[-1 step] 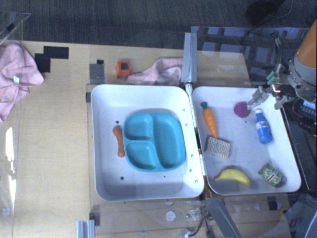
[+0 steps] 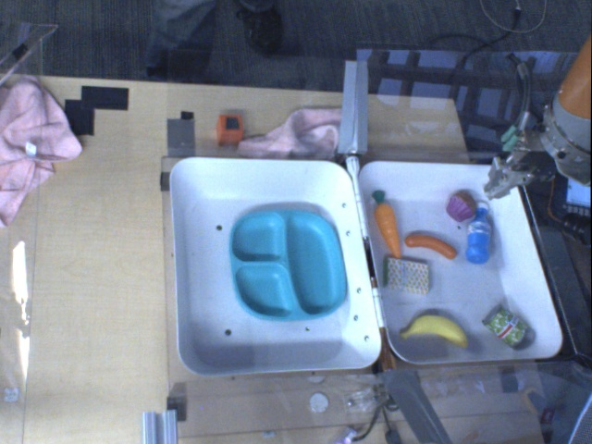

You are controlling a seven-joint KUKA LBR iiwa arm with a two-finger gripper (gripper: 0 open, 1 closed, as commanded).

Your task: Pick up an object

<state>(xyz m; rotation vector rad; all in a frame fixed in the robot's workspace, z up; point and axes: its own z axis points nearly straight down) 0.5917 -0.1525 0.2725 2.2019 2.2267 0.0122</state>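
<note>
Carrot (image 2: 388, 228) lies lengthwise at the right bin's (image 2: 546, 276) left wall, green top pointing away from me, orange sausage (image 2: 431, 244) just beside it. Gripper (image 2: 499, 181) hovers over the far right corner. Pale wooden bench (image 2: 92, 276), dark carpet beyond.

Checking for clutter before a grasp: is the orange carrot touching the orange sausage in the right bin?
Apart. The camera view shows a strip of white bin floor between the orange carrot and the orange sausage.
</note>
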